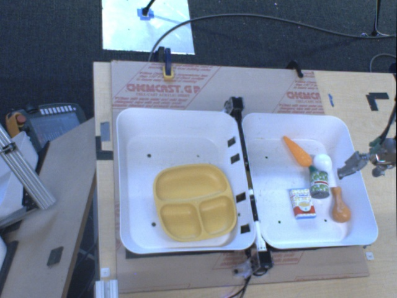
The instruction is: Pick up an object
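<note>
My desk [347, 85] carries two bins; in the right bin [279, 228], small bottle [320, 184] stands near centre. My gripper [351, 164] hovers at its three o'clock, grip state unclear. Light, stiff, slippery: grab its middle.

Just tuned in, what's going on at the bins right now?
The gripper sits at the right edge of the right bin, above its rim, with nothing between its jaws. In that bin lie an orange carrot, a small green-labelled bottle with a white cap, a small carton and an orange drumstick-shaped toy. The left bin holds a yellow divided tray. Nothing has been picked yet.
</note>
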Robot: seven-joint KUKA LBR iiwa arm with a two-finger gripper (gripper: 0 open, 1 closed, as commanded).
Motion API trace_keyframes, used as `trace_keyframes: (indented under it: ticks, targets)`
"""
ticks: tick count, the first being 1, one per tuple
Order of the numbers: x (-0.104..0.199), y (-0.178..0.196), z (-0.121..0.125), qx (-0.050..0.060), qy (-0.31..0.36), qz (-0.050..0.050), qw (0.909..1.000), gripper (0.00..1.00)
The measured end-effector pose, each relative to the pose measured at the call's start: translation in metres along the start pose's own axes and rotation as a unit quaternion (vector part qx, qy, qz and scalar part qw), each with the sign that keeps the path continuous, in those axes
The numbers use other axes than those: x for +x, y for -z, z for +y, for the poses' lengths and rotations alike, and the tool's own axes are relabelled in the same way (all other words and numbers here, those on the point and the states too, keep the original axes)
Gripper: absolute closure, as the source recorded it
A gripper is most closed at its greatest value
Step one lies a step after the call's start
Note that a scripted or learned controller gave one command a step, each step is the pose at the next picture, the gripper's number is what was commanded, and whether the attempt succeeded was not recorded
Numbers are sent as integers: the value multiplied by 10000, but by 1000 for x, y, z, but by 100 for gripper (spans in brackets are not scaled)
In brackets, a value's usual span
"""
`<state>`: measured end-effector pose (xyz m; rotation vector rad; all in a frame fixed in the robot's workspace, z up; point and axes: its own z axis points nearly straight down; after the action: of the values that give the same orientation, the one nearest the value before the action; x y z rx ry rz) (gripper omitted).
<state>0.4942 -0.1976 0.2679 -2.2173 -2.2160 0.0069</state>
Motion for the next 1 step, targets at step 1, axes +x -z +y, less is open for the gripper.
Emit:
trace_keyframes:
  ticks: [1]
  targets:
    - [1,5,2,-47,19,-13,10000,0]
